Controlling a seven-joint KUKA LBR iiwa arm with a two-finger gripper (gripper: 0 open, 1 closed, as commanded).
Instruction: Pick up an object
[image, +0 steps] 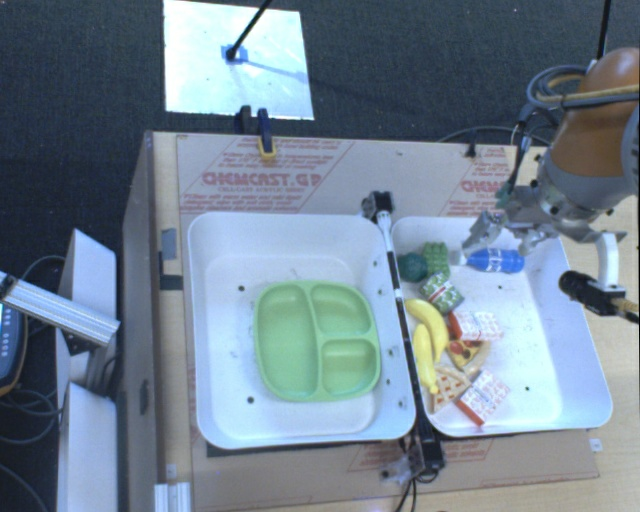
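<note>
A robotics lab, this: 2 white bins (300, 235) sit on a cardboard-topped bench (300, 165) over dark carpet (80, 90), cables (30, 400) trail at the left, and toy food (445, 345) is piled for the grey-and-orange arm (590, 130).

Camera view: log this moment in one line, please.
gripper: over right bin, beside blue bottle | held: nothing seen | left bin: green tray | banana: untouched

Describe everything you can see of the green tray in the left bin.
The green tray is pale lime, looks like plastic, with rounded corners and three compartments: one large at left, two smaller at right. It lies flat, slightly turned, on the floor of the left bin, nearer its right wall. Nothing lies in it, and the gripper is away from it.
</note>
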